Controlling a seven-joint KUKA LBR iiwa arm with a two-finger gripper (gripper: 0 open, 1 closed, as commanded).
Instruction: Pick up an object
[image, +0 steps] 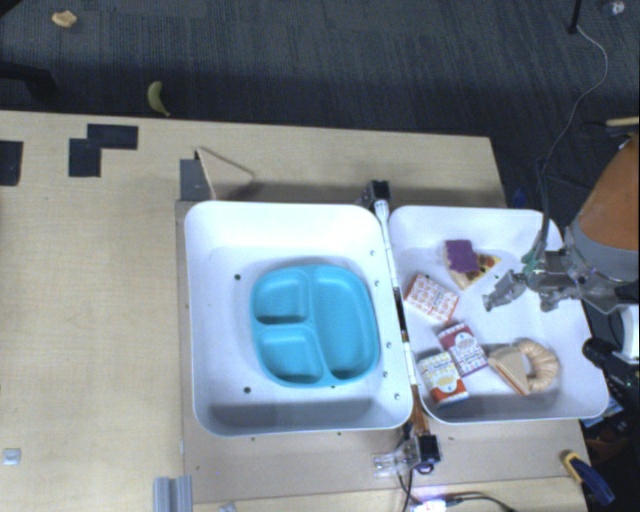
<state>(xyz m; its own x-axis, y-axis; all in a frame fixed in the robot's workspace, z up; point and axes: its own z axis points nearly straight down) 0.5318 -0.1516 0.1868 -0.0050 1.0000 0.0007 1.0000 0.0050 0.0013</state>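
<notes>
From above the desk (90, 330), looking down at a slant, nothing has been lifted yet as far as I can see. The two white bins sit side by side: the left bin (210, 400) has a blue divided tray (315, 322) lying in its middle, and the right bin (585, 395) holds all the loose things. The arm (610, 215) comes in from the right, and its gripper (510, 288) hangs over the right bin's middle, toward the right-hand side, with bare white floor showing beneath it. Whether the jaws are open or closed I cannot tell from here; the tip is small and blurred, and I see no object between them. The candidates all rest on the bin floor: a purple block (461, 255) near the back with a small tan piece touching it, a pale patterned packet (431, 298) left of the gripper, a small red and white carton (463, 348) with an orange-bottomed box (441, 377) just beside it toward the front, and a tan pastry-like piece (526, 365) in front of the gripper. My guess is the task is at its approach stage: the arm is over the right bin but has committed to nothing, so choosing a target, descending, closing and lifting are all left. The pastry-like piece and the patterned packet look nearest to the tip.
</notes>
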